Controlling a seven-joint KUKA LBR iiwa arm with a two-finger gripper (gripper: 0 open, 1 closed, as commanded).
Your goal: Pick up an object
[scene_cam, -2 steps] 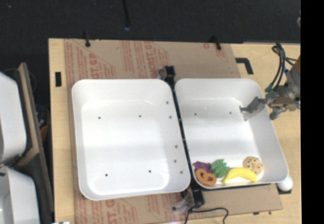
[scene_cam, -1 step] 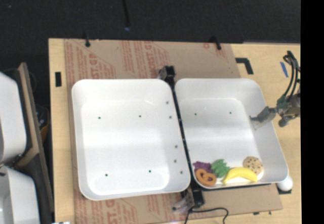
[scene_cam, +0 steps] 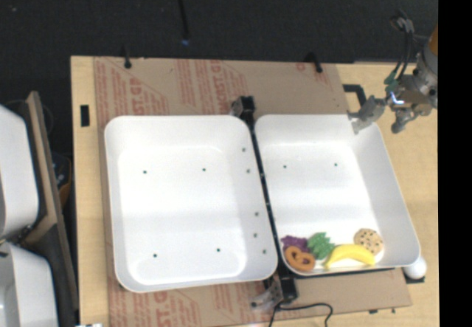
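White plastic, two shallow bins side by side on a brown cardboard sheet (scene_cam: 184, 85) that covers the bench. Left bin (scene_cam: 184, 200): bare floor with a few small dark dots. Right bin (scene_cam: 332, 185): same dotted floor, with all the objects bunched along its near edge.

Objects in the right bin, from the camera's left to right:
- purple grape cluster (scene_cam: 293, 243), close to the divider between the bins;
- orange-brown round piece with dark markings (scene_cam: 300, 259), just in front of the grapes and touching or overlapping them;
- green leafy item (scene_cam: 321, 244), beside the grapes;
- yellow banana (scene_cam: 349, 255), lying on its side, its left end against the green item;
- tan cookie with dark specks (scene_cam: 369, 241), just behind the banana's right end, near the bin's right wall.

Gripper (scene_cam: 382, 115) sits at the upper right, above the far right corner of the right bin, at or just outside its rim. Two grey fingers point down-left and stand clearly apart; one fingertip (scene_cam: 363, 117) shows over the bin corner, the other nearer the frame edge. Nothing lies between them. Gripper is well apart from the object cluster, which lies at the opposite end of the same bin.

A small white round thing (scene_cam: 417, 269) rests just outside the right bin's near right corner.
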